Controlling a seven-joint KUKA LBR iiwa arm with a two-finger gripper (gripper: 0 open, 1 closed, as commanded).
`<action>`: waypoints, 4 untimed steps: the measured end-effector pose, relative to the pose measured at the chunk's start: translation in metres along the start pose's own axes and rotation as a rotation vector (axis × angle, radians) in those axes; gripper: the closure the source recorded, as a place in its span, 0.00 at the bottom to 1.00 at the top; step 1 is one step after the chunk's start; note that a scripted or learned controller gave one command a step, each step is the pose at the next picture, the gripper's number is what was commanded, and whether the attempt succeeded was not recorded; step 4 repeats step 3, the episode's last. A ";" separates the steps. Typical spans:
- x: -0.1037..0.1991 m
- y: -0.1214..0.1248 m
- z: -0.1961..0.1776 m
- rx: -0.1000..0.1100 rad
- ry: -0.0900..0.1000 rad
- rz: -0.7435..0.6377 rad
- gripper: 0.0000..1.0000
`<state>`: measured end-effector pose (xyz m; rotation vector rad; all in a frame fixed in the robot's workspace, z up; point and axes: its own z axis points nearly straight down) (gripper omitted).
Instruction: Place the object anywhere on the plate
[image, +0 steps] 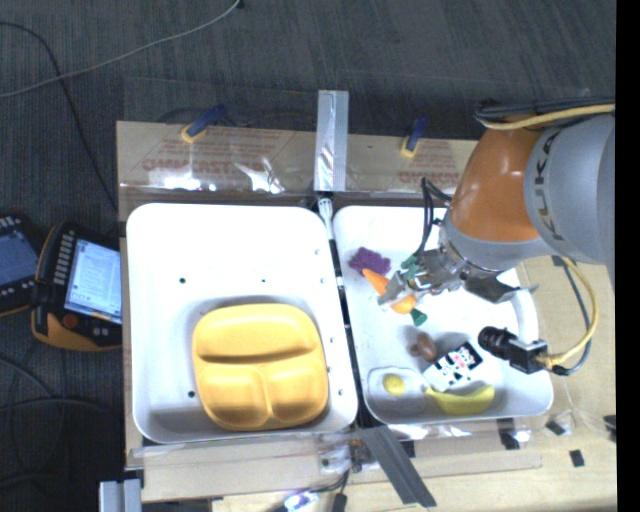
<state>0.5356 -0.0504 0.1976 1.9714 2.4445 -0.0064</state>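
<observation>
- Reaching in from the right, the arm (530, 190) hangs over the right bin (520, 395), gripper (415, 280) low near the bin's middle.
- Finger state: cannot tell; wrist hardware hides the tips.
- Orange piece (378, 281) lies just beside the gripper, with a purple piece (365, 260) touching its upper-left side and a small green piece (417, 316) just below.
- Brown piece (424, 347), egg-like piece (393, 382), black-and-white item (456, 366) and banana (462, 399) sit along the bin's near edge.
- Yellow divided plate (260, 362) rests in the left bin (160, 240), well apart from every object.
</observation>
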 end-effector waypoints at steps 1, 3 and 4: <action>0.083 0.013 -0.002 -0.001 0.003 -0.167 1.00; 0.159 0.019 -0.002 0.000 0.003 -0.193 0.00; 0.159 0.019 -0.002 0.000 0.003 -0.193 0.00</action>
